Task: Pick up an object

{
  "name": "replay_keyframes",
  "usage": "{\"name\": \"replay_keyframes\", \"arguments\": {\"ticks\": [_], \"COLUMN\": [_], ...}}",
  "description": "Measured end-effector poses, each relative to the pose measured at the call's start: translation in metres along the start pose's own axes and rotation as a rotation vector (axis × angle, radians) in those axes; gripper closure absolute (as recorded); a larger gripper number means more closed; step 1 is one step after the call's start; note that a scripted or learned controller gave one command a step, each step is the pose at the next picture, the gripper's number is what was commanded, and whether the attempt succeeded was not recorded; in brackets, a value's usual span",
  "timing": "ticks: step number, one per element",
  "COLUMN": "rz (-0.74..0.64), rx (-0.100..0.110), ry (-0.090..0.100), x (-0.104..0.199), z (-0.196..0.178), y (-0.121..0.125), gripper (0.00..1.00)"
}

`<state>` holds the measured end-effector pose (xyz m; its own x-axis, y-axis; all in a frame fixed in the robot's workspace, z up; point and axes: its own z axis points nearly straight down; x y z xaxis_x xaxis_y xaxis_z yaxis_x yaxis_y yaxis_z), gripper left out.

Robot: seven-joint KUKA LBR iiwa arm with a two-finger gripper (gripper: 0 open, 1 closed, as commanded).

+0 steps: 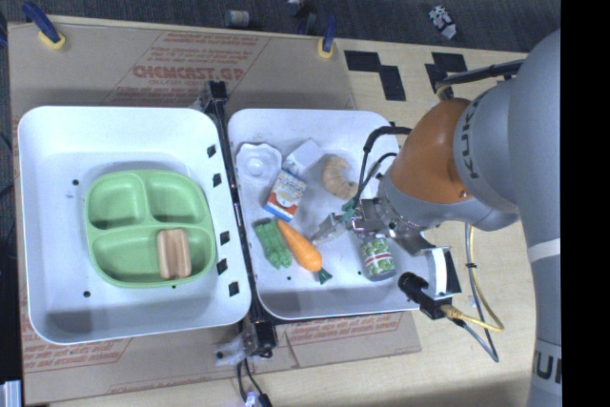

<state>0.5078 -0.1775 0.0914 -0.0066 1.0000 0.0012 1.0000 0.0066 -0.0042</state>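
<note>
The grey arm reaches in from 3 o'clock, its tool low inside the right bin; whether the tool is wide, narrow or gripping cannot be told here. A green-labelled jar lies just at its 5 o'clock. A carrot and green vegetable rest toward 9 o'clock, a small carton and round cookie toward 11. In the left bin, a green divided plate carries a hot dog.
</note>
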Motion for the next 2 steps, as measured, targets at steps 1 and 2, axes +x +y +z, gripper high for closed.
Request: {"name": "replay_keyframes", "arguments": {"ticks": [1,2], "rz": [-0.005,0.001], "rx": [-0.001,-0.006], "ry": [-0.002,-0.002], "x": [-0.001,0.013], "z": [-0.011,-0.126], "y": [0.001,-0.026], "gripper": [1.00,1.00]}}
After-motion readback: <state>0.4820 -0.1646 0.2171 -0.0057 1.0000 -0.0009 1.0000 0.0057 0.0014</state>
